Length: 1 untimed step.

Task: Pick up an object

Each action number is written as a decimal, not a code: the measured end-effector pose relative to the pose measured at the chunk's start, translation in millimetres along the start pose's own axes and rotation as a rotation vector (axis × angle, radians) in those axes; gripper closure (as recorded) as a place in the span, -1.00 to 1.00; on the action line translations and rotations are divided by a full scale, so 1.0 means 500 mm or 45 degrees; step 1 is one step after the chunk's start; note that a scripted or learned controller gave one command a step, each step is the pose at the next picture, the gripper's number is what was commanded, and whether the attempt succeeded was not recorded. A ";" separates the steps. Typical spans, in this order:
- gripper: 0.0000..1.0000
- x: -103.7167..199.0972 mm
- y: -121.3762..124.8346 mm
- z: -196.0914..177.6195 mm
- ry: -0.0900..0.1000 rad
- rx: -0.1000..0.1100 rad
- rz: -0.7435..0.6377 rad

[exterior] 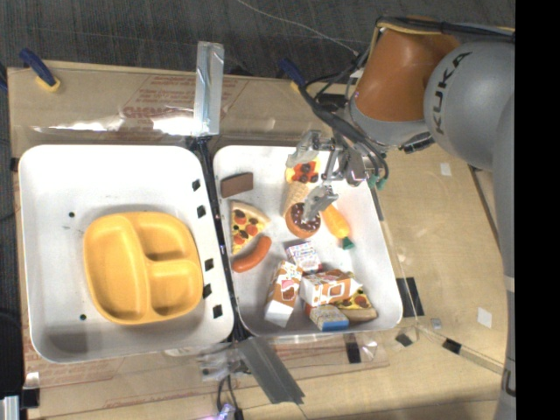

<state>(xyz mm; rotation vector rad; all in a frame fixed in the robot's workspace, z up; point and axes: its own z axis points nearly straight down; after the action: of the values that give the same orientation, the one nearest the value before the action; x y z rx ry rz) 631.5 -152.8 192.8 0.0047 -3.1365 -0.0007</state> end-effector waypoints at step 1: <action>-1.00 0.108 -0.066 0.163 -0.022 0.003 -0.014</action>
<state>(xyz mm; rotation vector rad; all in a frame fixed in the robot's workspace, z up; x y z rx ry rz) 577.4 -186.1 111.8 0.0216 -3.1537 0.0029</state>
